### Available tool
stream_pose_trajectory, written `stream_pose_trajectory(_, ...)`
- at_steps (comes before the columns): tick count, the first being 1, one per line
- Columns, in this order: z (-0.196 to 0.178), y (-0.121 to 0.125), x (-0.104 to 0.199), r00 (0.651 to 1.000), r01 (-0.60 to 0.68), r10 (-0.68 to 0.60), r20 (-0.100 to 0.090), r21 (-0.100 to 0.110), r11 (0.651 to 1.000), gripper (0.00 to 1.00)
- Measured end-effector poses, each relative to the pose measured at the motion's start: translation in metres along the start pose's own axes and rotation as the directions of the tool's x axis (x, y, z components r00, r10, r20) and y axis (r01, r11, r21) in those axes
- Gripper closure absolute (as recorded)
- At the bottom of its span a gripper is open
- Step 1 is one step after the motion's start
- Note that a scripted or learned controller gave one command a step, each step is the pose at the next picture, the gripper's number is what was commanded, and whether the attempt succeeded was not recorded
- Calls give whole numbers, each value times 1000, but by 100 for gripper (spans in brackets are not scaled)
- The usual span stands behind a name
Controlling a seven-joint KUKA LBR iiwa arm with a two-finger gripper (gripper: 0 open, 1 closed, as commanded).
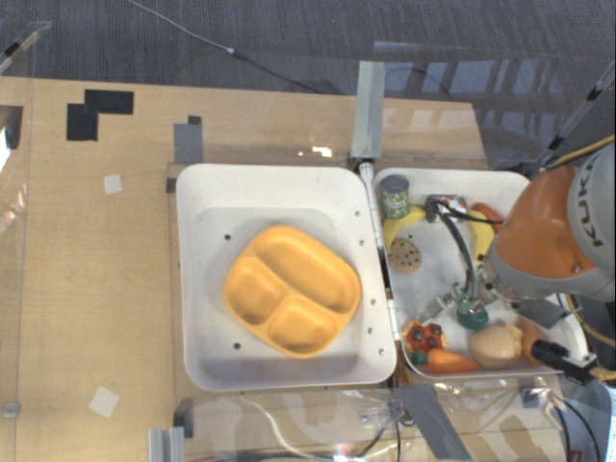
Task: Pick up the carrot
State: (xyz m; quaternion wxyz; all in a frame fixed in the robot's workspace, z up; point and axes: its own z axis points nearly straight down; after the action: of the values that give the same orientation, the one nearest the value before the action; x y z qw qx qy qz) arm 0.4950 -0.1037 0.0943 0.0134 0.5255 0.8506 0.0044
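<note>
Orange carrot (450, 361) lay along the near wall of the right bin (500, 175), at roughly 6 o'clock in that bin, tip pointing toward 3 o'clock. It was hemmed in: a red tomato-like toy (423, 336) touching its 10 o'clock end, a tan bread-like ball (496, 345) touching at its 2 o'clock side. Tool (469, 308) hung just above and toward 1 o'clock from the carrot, near the ball; couldn't tell if it was open or closed, wrist hid the detail, and nothing was visibly gripped. Arm (544, 239) covered the bin's 3 o'clock half. Also in that bin: small green can (394, 197), banana (409, 223), cookie (405, 254). Left bin (197, 287) held a yellow divided plate (292, 289), irrelevant. Risks as I judged them: descent lands on the ball instead of the carrot; bin wall blocks one side of the grasp; neighbours get pinched too; tapered carrot slips out on lift.
</note>
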Motion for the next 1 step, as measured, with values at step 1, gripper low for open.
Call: stream_pose_trajectory(1,-79,34,-68,989,-150,150,-8,13,989,0)
